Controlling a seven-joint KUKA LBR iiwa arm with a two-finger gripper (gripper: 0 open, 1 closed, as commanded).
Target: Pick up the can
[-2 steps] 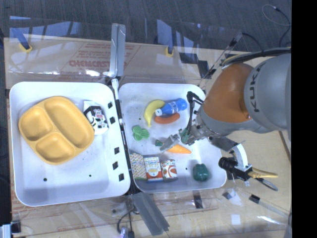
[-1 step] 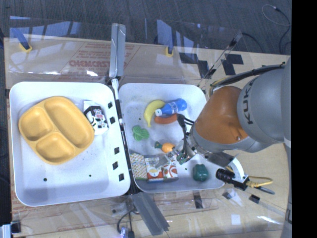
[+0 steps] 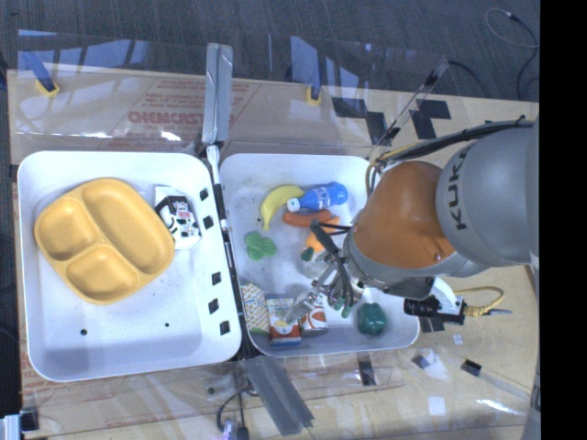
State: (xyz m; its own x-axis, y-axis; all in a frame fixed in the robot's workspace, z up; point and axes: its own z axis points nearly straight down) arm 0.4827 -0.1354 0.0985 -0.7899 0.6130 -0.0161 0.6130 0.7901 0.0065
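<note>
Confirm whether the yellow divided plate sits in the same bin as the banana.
No: the yellow divided plate lies in the left bin, the banana in the right bin.

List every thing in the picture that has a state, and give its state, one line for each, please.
Yellow tray: lying flat in the left bin, compartments up.
Carton: lying beside the yellow tray, in the left bin.
Banana: lying in the right bin.
Blue bottle: lying on its side next to the banana.
Can: lying at the right bin's front edge, not lifted.
Gripper: down in the right bin, near the can.
</note>
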